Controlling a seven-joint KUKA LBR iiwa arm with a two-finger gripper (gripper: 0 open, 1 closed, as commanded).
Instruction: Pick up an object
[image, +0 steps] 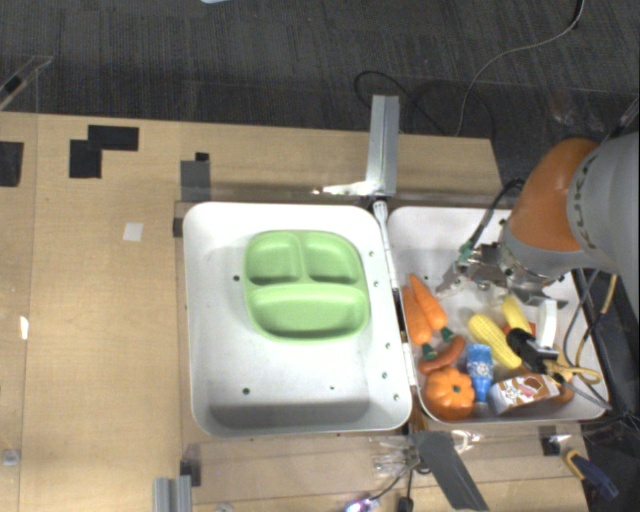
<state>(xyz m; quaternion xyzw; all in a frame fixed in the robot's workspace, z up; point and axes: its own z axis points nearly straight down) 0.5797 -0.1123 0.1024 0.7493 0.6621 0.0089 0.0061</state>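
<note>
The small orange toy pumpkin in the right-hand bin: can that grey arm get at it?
Probably yes. The orange toy pumpkin lies uncovered near the white right bin's front edge, though a brown sausage and blue bottle crowd it.

A robotics lab: a wooden bench holds two white bins on metal brackets, with loose cables trailing over grey carpet at the frame's top.

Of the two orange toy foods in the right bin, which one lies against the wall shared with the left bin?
The carrot, long and tapered, lies along that shared wall. The pumpkin is round and sits lower, at the bin's near edge.
</note>
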